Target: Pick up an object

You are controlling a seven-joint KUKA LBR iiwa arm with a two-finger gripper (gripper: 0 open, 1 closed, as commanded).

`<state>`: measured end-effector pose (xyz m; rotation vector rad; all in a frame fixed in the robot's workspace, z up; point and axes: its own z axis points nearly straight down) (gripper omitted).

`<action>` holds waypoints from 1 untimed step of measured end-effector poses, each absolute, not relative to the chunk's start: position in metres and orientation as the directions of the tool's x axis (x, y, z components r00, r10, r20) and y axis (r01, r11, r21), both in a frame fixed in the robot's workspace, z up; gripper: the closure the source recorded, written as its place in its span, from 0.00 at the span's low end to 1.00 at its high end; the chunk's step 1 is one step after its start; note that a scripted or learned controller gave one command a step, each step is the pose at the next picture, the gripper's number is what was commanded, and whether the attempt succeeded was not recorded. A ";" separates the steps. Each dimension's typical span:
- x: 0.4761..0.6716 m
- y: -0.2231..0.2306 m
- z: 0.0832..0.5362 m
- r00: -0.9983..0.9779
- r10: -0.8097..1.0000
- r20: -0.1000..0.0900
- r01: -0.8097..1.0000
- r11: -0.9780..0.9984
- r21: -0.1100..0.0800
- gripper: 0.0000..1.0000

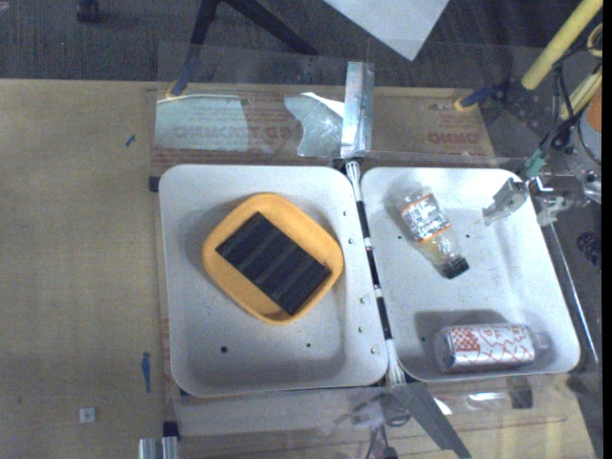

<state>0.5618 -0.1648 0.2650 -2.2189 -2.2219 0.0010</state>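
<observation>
The pincer (504, 202) is seen at the upper right corner of the right bin (564, 299), reaching in from the right; one pale finger is angled down toward the bin floor, and how wide it stands cannot be told, nor is anything seen to be held by it. Nearest to it, a little to its left and slightly lower, a small clear bottle (432, 231) is laid on its side at a slant, its dark cap pointed away toward the lower right and its label patterned in orange and white; the print on that label is too small to be read. Farther below the pincer, against the near wall of the same bin, a silver can (485, 345) is laid on its side, its wrap marked with a red and white pattern on which no words can be made out. No object is placed between the pincer and the bottle. Well to the left, beyond the divide between the two bins, a yellow tray-like object (236, 283) with a dark ribbed panel on top is set at a tilt in the middle of the left bin (186, 342). Behind both bins a clear plastic sheet (249, 122) with faint mirrored lettering is stood, unreadable.
</observation>
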 end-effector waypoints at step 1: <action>0.569 -0.134 0.124 -0.063 0.998 0.000 0.998 0.063 0.000 0.00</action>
